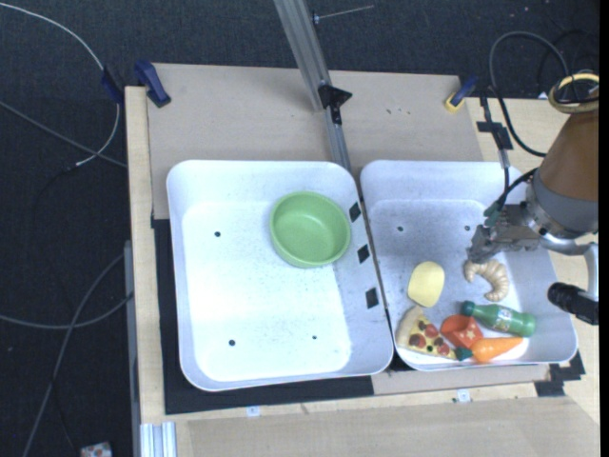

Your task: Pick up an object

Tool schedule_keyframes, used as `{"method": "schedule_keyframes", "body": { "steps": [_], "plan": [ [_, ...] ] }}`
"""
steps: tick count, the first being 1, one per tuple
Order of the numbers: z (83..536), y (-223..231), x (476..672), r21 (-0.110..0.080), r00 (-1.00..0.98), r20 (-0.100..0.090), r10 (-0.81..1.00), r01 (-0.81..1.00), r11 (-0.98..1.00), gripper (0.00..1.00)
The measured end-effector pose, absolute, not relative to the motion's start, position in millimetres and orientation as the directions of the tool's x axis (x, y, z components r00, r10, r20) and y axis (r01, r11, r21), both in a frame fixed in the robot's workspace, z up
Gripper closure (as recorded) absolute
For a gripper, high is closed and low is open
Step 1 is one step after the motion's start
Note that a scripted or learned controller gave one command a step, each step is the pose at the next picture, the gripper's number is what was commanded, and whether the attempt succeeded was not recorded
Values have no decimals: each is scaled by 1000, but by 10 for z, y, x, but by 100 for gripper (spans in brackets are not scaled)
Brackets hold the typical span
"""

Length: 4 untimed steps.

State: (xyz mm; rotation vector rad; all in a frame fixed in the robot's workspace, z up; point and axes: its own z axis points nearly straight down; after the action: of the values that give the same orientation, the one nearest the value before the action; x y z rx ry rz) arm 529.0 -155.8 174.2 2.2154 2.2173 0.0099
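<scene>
In the right bin (419,184) lie a croissant (489,275), a yellow lemon-like fruit (426,283), a green bottle (500,318), a red pepper (461,331), an orange carrot (497,348) and a pizza slice (422,336). My gripper (483,244) hangs low at the bin's right side, its tip just above and left of the croissant, close to touching it. Nothing shows between its fingers. A green bowl (309,228) sits in the left bin (205,284), near its upper right.
The arm's grey and orange wrist (571,174) leans in over the right bin's right edge. A metal post (304,36) slants down to the gap between the bins. Black clips (362,252) sit along the divider. Cables trail at the upper right.
</scene>
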Motion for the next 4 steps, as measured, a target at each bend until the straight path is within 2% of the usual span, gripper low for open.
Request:
{"method": "schedule_keyframes", "body": {
  "steps": [2, 3, 4],
  "plan": [
    [2912, -1506, 5341, 10, -1, -1, 1000, 1000, 2, 100],
    [2831, -1081, 5265, -9, -5, 7, 1000, 1000, 5, 100],
    [2668, -550, 5287, -12, -6, 7, 1000, 1000, 6, 100]
  ]
}}
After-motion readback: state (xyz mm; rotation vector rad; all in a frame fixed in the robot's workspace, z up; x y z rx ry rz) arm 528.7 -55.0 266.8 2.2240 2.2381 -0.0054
